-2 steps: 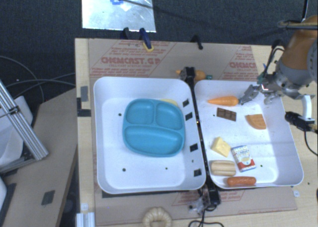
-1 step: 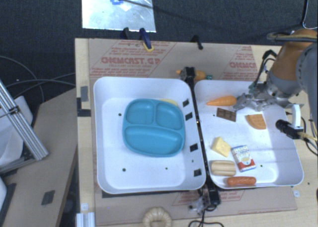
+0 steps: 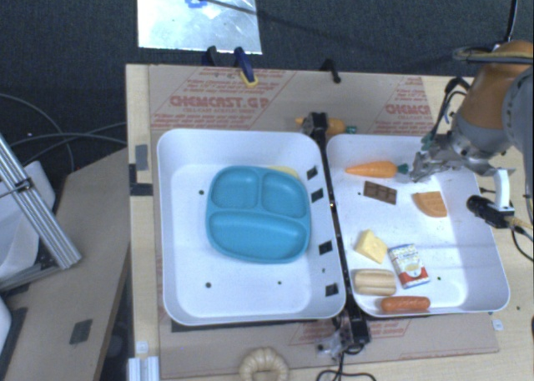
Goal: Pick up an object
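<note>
Red sausage lies frontmost; gripper hovers beside tapered orange carrot.

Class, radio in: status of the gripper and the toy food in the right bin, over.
Gripper low at the carrot's right end, nothing seen held. Chocolate, cheese, small carton lying loose. Path unobstructed.

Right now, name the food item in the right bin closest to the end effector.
The carrot: its tip lies beside the end effector at the bin's far edge. The orange slice and brown chocolate piece sit farther off.
</note>
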Motion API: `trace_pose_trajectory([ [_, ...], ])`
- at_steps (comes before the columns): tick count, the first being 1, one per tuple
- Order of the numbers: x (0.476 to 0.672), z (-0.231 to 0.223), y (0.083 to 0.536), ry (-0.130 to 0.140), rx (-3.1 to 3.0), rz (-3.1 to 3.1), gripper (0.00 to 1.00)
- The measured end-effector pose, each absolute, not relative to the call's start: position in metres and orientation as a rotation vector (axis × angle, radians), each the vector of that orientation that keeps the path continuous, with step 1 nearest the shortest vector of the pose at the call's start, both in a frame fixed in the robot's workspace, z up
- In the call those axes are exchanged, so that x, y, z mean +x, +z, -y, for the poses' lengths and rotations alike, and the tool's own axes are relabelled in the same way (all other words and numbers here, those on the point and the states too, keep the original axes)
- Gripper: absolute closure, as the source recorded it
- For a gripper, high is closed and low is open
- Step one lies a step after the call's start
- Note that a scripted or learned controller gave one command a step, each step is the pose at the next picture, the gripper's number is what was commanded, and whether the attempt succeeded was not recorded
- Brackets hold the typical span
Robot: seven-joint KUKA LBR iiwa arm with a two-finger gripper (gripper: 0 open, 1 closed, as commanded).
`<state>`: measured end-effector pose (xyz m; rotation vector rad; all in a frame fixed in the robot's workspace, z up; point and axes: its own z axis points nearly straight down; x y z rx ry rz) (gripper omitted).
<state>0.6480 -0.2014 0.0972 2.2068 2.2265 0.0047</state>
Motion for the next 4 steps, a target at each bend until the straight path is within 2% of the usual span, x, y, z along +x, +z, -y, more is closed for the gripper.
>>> trace_pose_trajectory([
  [1,0.645,0.198,0.144,0.006,2.21,-2.224,1.0],
  [2,0.656,0.203,0.197,0.007,2.209,-2.223,1.0],
  [3,0.657,0.203,0.227,0.005,2.211,-2.225,1.0],
  [4,0.662,0.147,0.237,0.006,2.209,-2.23,1.0],
])
